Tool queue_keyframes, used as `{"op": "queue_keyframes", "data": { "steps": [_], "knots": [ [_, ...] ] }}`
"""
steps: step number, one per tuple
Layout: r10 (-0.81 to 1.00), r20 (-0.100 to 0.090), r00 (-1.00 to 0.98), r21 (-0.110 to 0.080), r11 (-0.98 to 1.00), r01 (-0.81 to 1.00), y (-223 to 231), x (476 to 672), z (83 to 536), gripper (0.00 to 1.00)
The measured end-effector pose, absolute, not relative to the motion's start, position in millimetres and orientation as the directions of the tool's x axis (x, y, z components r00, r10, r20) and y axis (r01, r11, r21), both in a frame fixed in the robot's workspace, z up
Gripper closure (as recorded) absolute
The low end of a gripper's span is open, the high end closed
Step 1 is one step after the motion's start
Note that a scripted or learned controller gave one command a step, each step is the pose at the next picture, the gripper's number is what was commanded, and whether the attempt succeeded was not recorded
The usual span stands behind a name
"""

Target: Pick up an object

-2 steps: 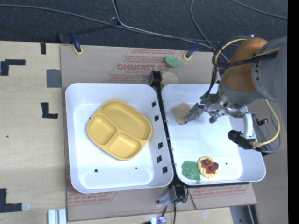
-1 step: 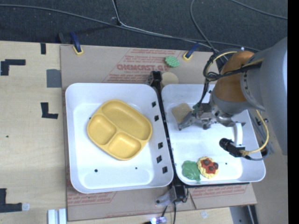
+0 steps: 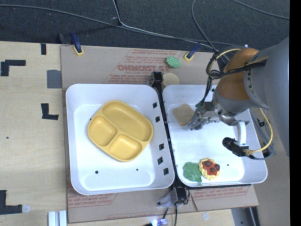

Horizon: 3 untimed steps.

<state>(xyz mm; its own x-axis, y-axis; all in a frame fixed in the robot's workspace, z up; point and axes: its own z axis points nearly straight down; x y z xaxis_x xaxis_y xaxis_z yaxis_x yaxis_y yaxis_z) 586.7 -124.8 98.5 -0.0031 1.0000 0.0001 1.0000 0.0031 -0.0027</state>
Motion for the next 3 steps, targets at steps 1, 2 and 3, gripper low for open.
{"op": "queue_keyframes", "data": {
  "steps": [1, 2, 3],
  "knots": [
    [1.0, 0.0, -0.002, 0.002, 0.002, 1.0, -118.5, 581.3, 145.0, 1.0],
    [1.0, 0.0, -0.002, 0.004, 0.002, 1.0, -111.3, 590.2, 196.2, 1.0],
    [1.0, 0.0, -0.002, 0.004, 0.002, 1.0, -106.2, 582.1, 247.7, 1.0]
  ]
}}
